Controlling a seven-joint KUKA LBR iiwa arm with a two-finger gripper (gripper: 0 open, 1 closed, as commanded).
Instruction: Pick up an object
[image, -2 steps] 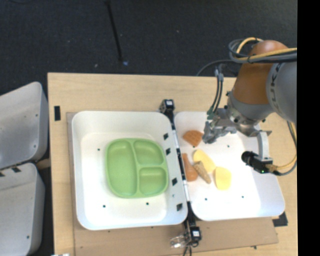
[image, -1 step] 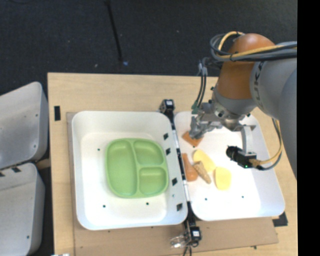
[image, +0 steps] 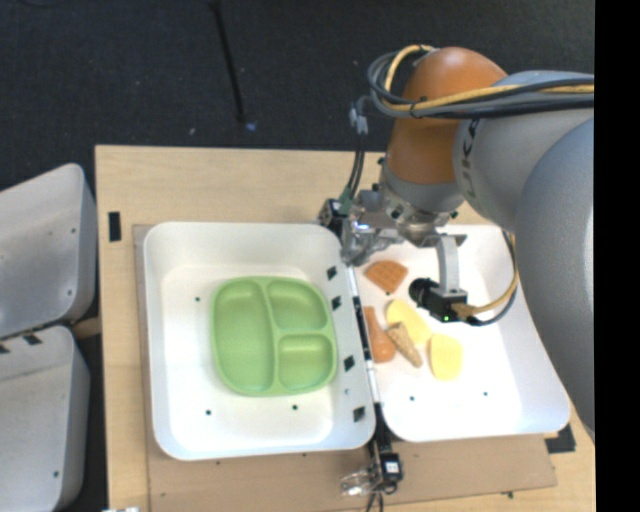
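Where arm (image: 440, 110) overhangs right bin (image: 500, 400), gripper (image: 357, 243) largely hidden.

No readable text, label or number anywhere (none on either bin)

The grey arm (image: 530, 180) is reaching in from the right of the camera view, its broad rounded link filling the upper right. The orange band (image: 440, 95) is sitting above the wrist, with yellow and black cables looping over it. Below the band the wrist is pointing downward, and the gripper (image: 360, 240) is hanging at its lower left end. A small black unit with a green light (image: 440, 300) is sticking out beneath the wrist on a bracket.
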